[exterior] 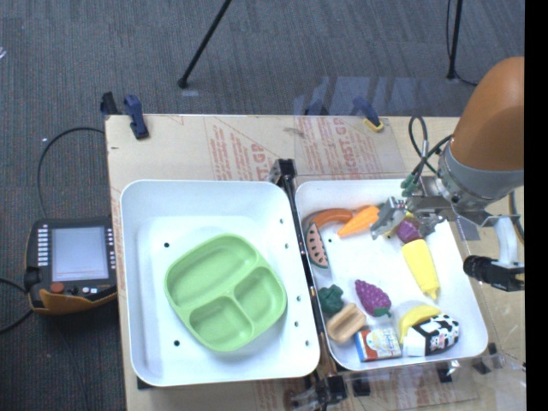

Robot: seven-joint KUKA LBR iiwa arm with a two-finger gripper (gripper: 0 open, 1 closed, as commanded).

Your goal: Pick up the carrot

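Note:
The carrot (360,221) is an orange toy lying at a slant near the back of the right bin (462,294), its tip pointing left. My gripper (390,219) hangs just off the carrot's right end, low over the bin, below the grey wrist and orange band. I cannot make out any contact between gripper and carrot. A purple toy (409,229) sits directly under the gripper's right side.
The right bin also holds a curved sausage (324,217), a watermelon slice (317,247), a corn cob (421,266), grapes (372,296), broccoli (330,298), a hot dog bun (345,322), a banana (417,315) and cartons (432,335). In the left bin (145,229) lies a green divided plate (225,291).

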